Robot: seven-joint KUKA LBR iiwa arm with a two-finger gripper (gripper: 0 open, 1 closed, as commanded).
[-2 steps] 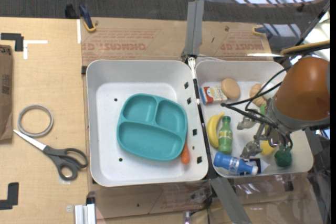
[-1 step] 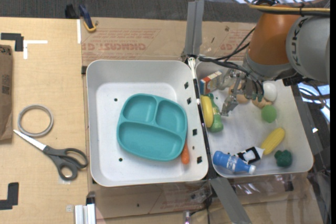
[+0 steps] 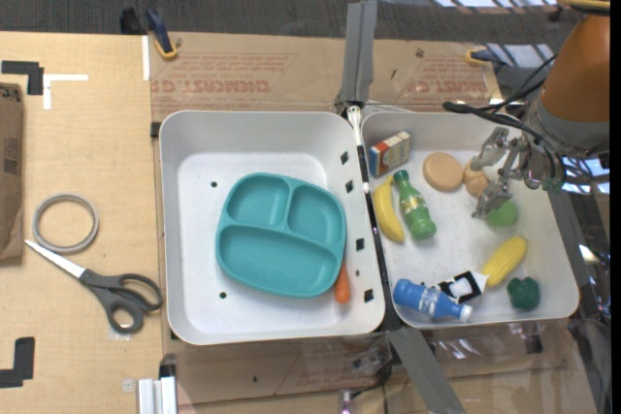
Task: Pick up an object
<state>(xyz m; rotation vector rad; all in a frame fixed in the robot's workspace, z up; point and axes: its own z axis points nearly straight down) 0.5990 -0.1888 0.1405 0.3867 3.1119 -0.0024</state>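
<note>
My gripper (image 3: 488, 177) hangs over the back right of the right bin (image 3: 558, 238), open, its fingers (image 3: 493, 203) straddling a small tan piece (image 3: 474, 180) in this view. I cannot tell whether they touch it. A green ball (image 3: 505, 215) lies just below them and a tan round disc (image 3: 443, 172) to their left. Also in this bin are a banana (image 3: 388, 210), a green bottle (image 3: 415, 208), a small red and white box (image 3: 391, 152), a corn cob (image 3: 505, 260), a dark green pepper (image 3: 523, 293) and a blue bottle (image 3: 427, 300).
The left bin (image 3: 184, 208) holds a teal divided plate (image 3: 281, 236) with a small orange carrot (image 3: 342, 287) at its right edge. On the bench to the left lie scissors (image 3: 107, 286) and a tape roll (image 3: 65, 221).
</note>
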